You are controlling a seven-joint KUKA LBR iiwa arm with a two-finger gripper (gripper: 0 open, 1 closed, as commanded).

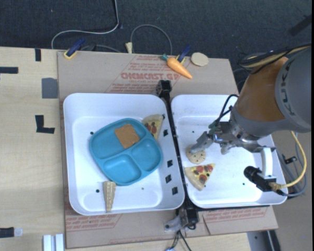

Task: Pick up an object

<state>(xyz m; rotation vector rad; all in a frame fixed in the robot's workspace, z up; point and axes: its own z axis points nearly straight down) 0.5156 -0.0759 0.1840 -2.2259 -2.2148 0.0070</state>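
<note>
Over the right bin [240, 198], your pincer [200, 148] sits at the cookie [195, 155], grip state indeterminate; approach step, next needs a confirmed close and lift.

Toy carrot [179, 68] lies on the cardboard sheet [141, 72] behind the bins, a pale round disc [200, 59] just beside it. Cables [115, 25] loop across the dark surface beyond.
</note>
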